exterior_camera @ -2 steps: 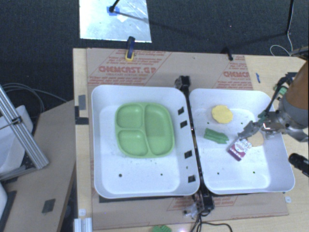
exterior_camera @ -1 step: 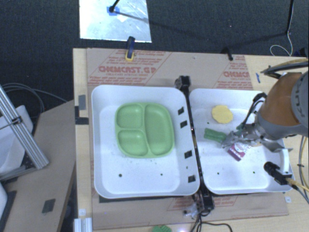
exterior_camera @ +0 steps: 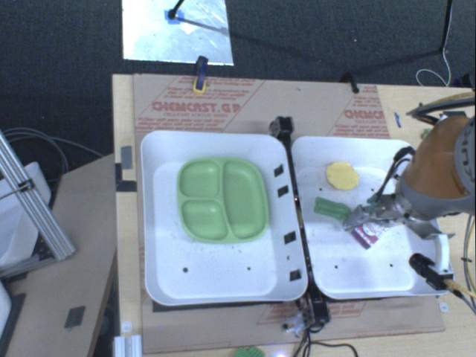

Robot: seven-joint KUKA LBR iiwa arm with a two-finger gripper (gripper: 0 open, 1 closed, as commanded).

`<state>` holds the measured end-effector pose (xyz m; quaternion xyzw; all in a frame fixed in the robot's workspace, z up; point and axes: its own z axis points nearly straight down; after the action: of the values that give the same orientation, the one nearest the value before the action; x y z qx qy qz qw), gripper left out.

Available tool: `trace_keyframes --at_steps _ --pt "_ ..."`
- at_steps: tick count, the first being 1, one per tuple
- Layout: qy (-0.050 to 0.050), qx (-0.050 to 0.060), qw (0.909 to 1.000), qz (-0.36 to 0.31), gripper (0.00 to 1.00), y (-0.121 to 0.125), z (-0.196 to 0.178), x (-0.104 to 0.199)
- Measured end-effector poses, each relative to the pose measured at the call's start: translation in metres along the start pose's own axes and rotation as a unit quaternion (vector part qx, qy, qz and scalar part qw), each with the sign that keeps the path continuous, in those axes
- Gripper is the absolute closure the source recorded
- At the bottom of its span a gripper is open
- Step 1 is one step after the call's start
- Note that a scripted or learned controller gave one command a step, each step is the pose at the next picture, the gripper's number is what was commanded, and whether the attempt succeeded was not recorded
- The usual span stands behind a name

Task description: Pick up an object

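End effector (exterior_camera: pixel 366 218): down low in the right bin, operator, poised right over a small purplish-pink packet; whether it's released or clenched, you can't tell from this angle.

Purplish-pink packet (exterior_camera: pixel 366 236): lying flat on the bin floor, directly beneath the tool tip, touching or very nearly so. It looks like a thin, light wrapper, probably crinkly and slippery, so pinch it across its short width near the middle and expect it to slide.

Green piece (exterior_camera: pixel 332 208): just to the left of the tool tip, an elongated block, looks stiff and light. That's your easier grab, taken across the narrow sides.

Yellow disc (exterior_camera: pixel 342 175): further up the same bin, well apart from the tool, flat and round; hard to get under.

Right bin (exterior_camera: pixel 372 277): white, shallow, holds all three small items.

Left bin (exterior_camera: pixel 160 274): holds a green divided tray (exterior_camera: pixel 223 199), three compartments, broad and rigid, awkward for two fingers.

Surface (exterior_camera: pixel 245 103): brown board beneath both bins.
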<state>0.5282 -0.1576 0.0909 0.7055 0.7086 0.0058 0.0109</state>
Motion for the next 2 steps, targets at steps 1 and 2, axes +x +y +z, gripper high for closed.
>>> trace_keyframes --at_steps 1,2 --pt "-0.001 -0.001 1.0000 0.000 0.00 -0.012 0.000 -0.003" --pt "-0.003 0.002 1.0000 0.000 0.00 0.009 0.000 0.038"
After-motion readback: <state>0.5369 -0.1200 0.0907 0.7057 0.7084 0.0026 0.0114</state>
